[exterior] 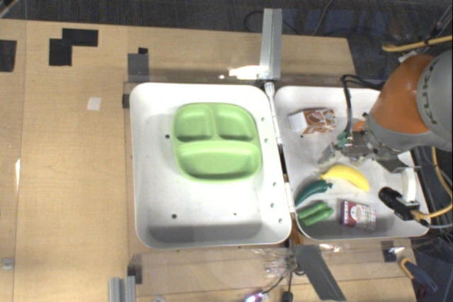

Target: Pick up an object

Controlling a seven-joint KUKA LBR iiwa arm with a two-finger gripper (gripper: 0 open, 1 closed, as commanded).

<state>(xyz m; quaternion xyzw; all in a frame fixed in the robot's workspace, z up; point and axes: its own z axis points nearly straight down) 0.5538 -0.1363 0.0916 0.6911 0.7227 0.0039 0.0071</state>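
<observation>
The hand (348, 143) is seen low over the right bin (287, 106), just above the banana (347, 177), which lies near the middle of this bin. Whether the hand is wide or narrow cannot be told, because the wrist covers it from above. Nothing is seen held.

The banana is judged the nearest thing to be picked. A green pepper (312, 190) touches its end toward the left bin, and a second green vegetable (314, 212) and a dark red packet (357, 215) lie near the front edge; a small brown-and-white carton (316, 121) lies toward the back edge. The grasp should be made across the short width of the banana, at its middle, so that the pepper is not caught. The green divided plate (215, 140) in the left bin (152, 173) is well apart.
</observation>
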